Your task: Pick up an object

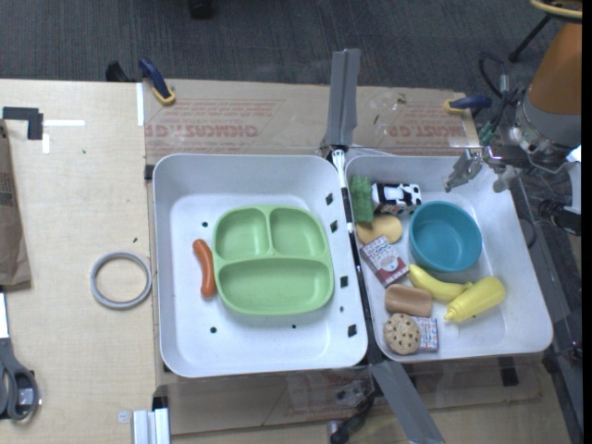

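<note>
My gripper (481,172) hangs over the back right corner of the right bin (527,248), its two fingers spread apart with nothing between them. Below it and to the left sits a blue bowl (446,236). In front of the bowl lie a banana (435,282) and a yellow mustard bottle (475,300). Along the bin's left side are a green vegetable (360,200), a black and white toy cow (396,194), a yellow lemon-like piece (381,229), a small red packet (383,260), a bread roll (408,300) and a cookie (401,333).
The left bin (176,248) holds a green divided plate (274,260) and an orange sausage (204,267). A grey tape ring (121,278) lies on the bench at left. A metal divider post (343,100) rises behind the bins. Blue clamps (157,80) sit on the cardboard at the back.
</note>
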`<state>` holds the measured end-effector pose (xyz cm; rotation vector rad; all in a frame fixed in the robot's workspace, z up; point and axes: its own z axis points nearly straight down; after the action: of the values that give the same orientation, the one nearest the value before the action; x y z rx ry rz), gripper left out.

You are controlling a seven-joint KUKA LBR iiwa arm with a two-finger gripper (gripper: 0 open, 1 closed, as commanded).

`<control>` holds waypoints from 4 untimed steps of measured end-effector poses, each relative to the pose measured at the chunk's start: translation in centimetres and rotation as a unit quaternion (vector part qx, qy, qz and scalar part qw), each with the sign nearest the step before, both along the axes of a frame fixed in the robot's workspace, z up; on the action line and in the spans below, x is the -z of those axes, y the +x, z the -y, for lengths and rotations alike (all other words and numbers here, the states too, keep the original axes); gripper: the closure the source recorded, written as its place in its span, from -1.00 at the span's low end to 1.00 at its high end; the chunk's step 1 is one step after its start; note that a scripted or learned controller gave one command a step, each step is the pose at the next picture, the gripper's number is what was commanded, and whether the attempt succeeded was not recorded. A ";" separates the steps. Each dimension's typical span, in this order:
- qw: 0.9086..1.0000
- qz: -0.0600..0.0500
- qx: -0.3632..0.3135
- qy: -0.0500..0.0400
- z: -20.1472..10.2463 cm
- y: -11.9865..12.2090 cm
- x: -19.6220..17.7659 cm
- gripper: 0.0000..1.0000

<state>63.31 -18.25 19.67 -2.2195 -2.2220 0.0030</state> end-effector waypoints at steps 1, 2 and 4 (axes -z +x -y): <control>0.999 -0.001 -0.032 0.000 -0.8 -1.8 9.3 -1.00; 0.993 0.001 -0.122 0.000 -1.0 -1.0 10.4 -1.00; 0.995 0.007 -0.094 -0.014 -3.9 -1.0 8.9 1.00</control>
<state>62.29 -14.36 10.82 -2.0209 -2.4440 0.0194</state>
